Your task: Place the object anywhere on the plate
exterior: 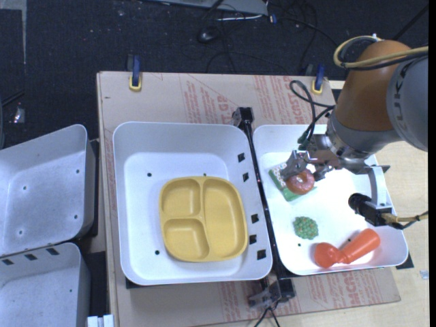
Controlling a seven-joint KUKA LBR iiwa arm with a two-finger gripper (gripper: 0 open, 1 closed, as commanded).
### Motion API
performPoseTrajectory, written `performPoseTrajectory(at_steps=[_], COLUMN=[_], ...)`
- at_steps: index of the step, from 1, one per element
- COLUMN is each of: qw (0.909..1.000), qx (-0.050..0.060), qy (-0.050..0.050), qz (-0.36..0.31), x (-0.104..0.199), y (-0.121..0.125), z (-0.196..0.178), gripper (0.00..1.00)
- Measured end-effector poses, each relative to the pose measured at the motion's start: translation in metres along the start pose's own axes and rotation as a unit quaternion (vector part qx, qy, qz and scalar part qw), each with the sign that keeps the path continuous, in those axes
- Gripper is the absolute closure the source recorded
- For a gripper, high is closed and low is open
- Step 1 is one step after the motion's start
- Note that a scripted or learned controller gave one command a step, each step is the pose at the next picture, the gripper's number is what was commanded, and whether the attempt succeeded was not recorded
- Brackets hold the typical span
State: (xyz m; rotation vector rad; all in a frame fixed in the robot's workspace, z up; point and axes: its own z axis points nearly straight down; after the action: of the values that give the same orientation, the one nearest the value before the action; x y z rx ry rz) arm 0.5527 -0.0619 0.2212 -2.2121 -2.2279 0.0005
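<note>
A yellow plate (203, 218) with three compartments lies in the left bin (129, 182). In the right bin (392, 251), a red rounded piece (300, 182) rests against a green and white flat piece (281, 180) near the bin's upper left. My gripper (304, 165) hangs directly over these two, at or just above the red piece. Whether it has hold of either cannot be made out. The grey and orange arm (371, 104) reaches in from the upper right.
A bumpy green ball (306, 227) lies mid-bin on the right. An orange and red bottle-shaped thing (345, 248) lies near that bin's front edge. A black divider (257, 196) runs between the bins. Grey trays (41, 182) sit at far left.
</note>
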Motion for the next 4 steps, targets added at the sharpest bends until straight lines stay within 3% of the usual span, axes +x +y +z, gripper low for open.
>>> performPoseTrajectory(at_steps=[1,4], qw=[1.0,1.0], qx=[0.0,-0.002], qy=[0.0,0.0], qz=[0.0,0.0], x=[0.051,0.213], y=[0.008,0.038], z=[0.008,-0.019], gripper=[1.0,1.0])
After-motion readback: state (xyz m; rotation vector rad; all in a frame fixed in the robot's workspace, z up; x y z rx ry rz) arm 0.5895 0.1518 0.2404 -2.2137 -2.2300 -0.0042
